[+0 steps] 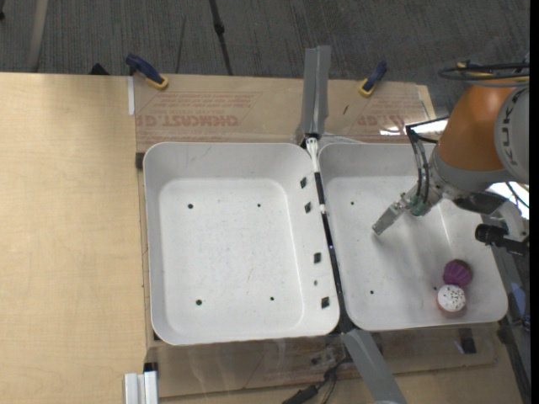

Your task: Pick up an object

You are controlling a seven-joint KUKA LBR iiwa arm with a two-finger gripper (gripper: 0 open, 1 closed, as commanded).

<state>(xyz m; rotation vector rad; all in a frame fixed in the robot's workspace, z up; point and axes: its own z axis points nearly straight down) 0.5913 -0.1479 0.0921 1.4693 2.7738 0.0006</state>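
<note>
Two shallow white bins sit side by side on the bench [67, 225], and two small objects lie in them, both in the right bin [370, 310]. One is a purple ball [457, 271]; the other is a white speckled ball [451, 299] just in front of it, the two nearly touching, close to that bin's near right corner. The left bin [168, 310] shows bare white floor with a few dark dots. The gripper [385, 222] hangs over the middle of the right bin, well apart from both balls, with nothing between its jaws; whether the jaws are spread or pressed together cannot be told. Two blue clamps [145, 70] grip the cardboard behind the bins.
</note>
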